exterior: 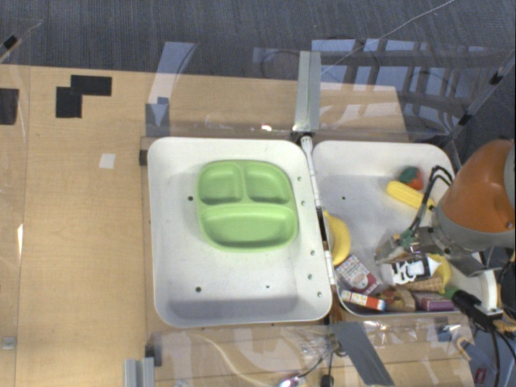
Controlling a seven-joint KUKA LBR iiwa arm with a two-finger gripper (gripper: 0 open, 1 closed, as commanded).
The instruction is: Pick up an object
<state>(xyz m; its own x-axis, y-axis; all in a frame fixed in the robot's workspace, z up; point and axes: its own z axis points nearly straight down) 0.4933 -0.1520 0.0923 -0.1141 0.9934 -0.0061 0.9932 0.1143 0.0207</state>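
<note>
A: Two white bins sit side by side, and we read this as the reach-in step: the arm (482, 204) hangs low over the right bin (363, 168), with the gripper (401, 248) down among the clutter at its near end.

B: Do we have anything yet?

A: We cannot tell. The jaws are too small and tangled with cables to judge how far apart they stand, and we see nothing clearly between them. A small black-and-white packet (409, 270) lies just beside the tip, and that looks like the likeliest target.

B: So what does the next move call for?

A: In our judgement, settling squarely over one item, closing, then lifting straight up. The pile is crowded, so a neighbour could be nudged or dragged along.

B: And the count?

A: In the left bin (169, 240), one green divided plate (246, 204). In the right, one banana (340, 240) against the divider, one corn cob (403, 193), one small red-and-green piece (410, 174) at the back, plus several wrappers and packets (363, 285) along the near wall, too jumbled for us to number.
</note>
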